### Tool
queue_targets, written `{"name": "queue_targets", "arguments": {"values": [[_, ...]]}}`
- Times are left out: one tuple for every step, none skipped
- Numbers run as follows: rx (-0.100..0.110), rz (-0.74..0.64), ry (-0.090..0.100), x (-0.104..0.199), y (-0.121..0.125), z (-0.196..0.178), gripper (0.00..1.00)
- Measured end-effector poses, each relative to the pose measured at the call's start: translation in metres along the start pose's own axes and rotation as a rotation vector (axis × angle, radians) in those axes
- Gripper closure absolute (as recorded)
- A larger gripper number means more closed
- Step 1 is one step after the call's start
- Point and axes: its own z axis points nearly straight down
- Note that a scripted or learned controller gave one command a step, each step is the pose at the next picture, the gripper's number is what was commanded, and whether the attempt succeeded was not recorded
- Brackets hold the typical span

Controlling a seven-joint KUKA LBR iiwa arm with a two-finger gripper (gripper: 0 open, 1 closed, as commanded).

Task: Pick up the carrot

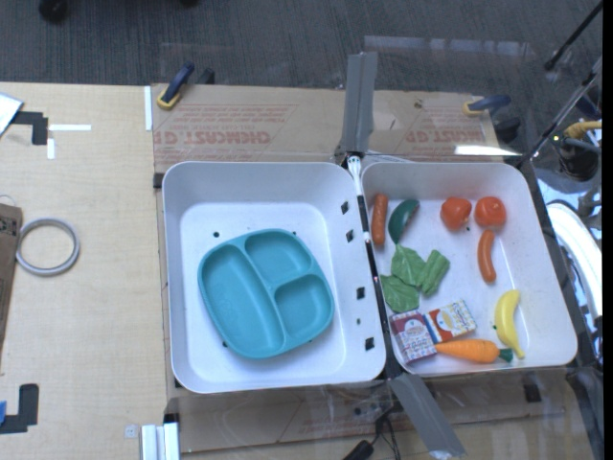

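Plainly, you are looking at red print on the cardboard sheet [239,123] behind the bins; it is lying upside down to you and seems to read "CHEMCAST GP", and it is repeating faintly on the right half. The small carton [433,329] in the right bin [551,257] is showing a red and white label, but its lettering is too small to read.

You cannot tell how the jaws are standing, so the places here are given among the things themselves.

The carrot [469,351] is lying flat along the near wall of the right bin: a smooth orange taper with a green stub at its right end. It is touching the carton's near edge, and the curved yellow banana [508,322] is lying just beside its green end.

Farther back, crinkled green lettuce leaves [417,271] are lying near the middle wall. Two glossy red tomatoes [473,211] are sitting side by side, with an orange-red sausage [488,255] just in front of them.

In the left bin [182,257], a matte teal plate [265,293] with three compartments is lying at a tilt. A grey tape roll [45,246] is resting on the pale wooden bench [86,353].
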Motion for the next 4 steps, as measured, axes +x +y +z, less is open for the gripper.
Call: {"name": "queue_targets", "arguments": {"values": [[0.0, -0.002, 0.0, -0.001, 0.007, 0.0, 1.0], [-0.001, -0.002, 0.0, -0.004, 0.022, 0.0, 1.0], [0.0, -0.002, 0.0, -0.011, 0.055, 0.001, 1.0], [0.0, -0.002, 0.0, -0.016, 0.079, 0.001, 1.0]]}}
